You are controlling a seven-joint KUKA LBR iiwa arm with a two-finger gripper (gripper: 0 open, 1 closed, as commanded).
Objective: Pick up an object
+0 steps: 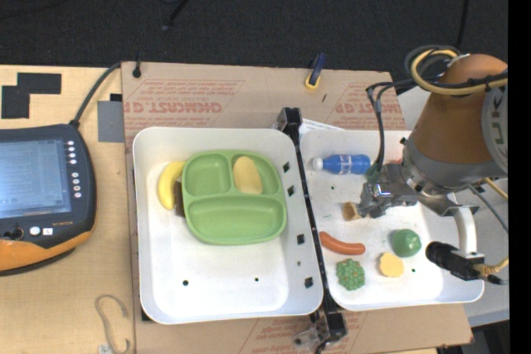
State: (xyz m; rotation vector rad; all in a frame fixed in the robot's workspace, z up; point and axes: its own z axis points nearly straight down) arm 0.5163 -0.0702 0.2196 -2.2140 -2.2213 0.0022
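My gripper point(371, 201) hangs over the middle of the right bin point(431, 288), just right of a small brown piece point(349, 212) that lies on the bin floor. A blue bottle point(342, 164) lies on its side behind the gripper. In front of it are a red sausage point(342, 244), a green broccoli-like piece point(351, 274), a yellow round piece point(391, 265) and a green apple point(406, 242). The orange-banded wrist point(452, 124) covers the bin's right rear part.
The left bin point(216, 286) holds a green divided plate point(234, 215) with a pale yellow item point(247, 174) in one compartment and a banana point(169, 184) at its left side. A tablet point(37, 186) lies left of the bins. A black clamp point(290, 122) sits between the bins.
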